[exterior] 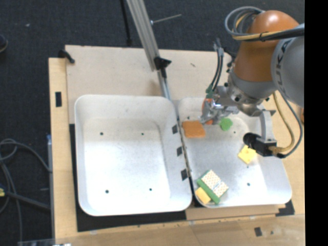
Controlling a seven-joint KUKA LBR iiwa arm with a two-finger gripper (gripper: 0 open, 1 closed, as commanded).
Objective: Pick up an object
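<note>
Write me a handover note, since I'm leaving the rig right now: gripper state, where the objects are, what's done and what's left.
Gripper: low over the right bin, beside the orange block; finger state unclear.
Objects, all in the right bin: orange block by the left wall, green piece by the wrist, yellow block toward the right, checkered sponge near the front.
Done: nothing visibly lifted.
Left: grasp and raise one object.

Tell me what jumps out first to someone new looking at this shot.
The grey arm with its orange band dominates the upper right, its claw low over the right bin beside an orange block and a small green piece. A yellow piece lies further right; a patterned block sits near the front edge. The left bin lies alongside.
</note>
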